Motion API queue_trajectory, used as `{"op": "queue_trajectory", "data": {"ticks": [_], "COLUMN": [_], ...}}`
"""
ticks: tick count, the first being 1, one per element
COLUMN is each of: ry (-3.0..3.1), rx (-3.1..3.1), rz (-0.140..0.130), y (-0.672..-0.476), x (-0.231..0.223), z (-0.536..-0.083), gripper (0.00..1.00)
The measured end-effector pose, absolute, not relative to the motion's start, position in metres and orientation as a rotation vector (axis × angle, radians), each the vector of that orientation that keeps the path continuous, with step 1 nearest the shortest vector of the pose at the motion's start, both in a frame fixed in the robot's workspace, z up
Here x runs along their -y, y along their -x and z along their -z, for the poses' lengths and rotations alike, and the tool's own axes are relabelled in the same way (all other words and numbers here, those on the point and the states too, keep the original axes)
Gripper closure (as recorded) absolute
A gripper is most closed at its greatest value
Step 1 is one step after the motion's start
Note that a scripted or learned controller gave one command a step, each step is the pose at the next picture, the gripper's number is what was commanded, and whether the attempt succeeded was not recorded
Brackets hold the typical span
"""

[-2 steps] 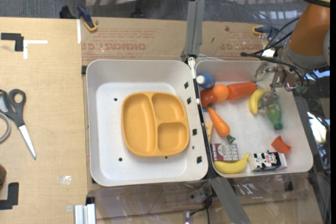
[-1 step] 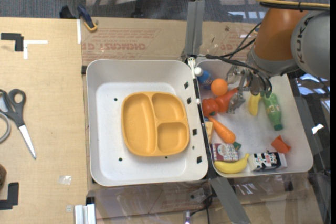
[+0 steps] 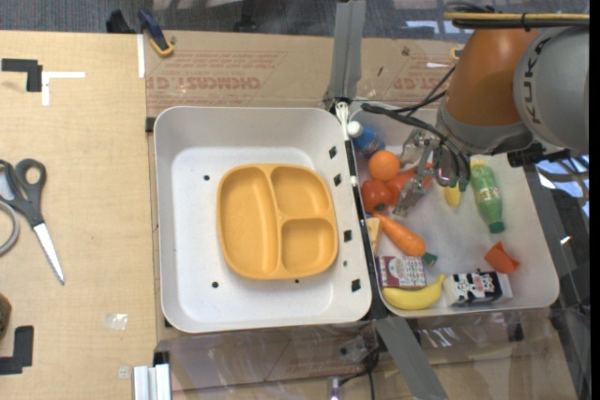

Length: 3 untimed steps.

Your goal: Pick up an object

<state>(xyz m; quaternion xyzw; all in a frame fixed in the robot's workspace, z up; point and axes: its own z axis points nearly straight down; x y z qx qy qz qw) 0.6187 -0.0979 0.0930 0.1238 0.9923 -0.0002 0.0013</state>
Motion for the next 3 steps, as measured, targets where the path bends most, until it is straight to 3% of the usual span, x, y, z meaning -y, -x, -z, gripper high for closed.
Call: {"op": "queue_trajectory", "data": {"ticks": [1,2,3], "ry": [-0.329,-0.428,-0.425], "rx": [-3.121,-3.090,-3.095], "rz": [0.001,0.000,0.001], "y": [-0.548,-0.494,-0.494], "x": [0.109,0.111,0.111], "z": [-0.093,-0.096,-0.105], "gripper": [0.00,0.00,1.00]}}
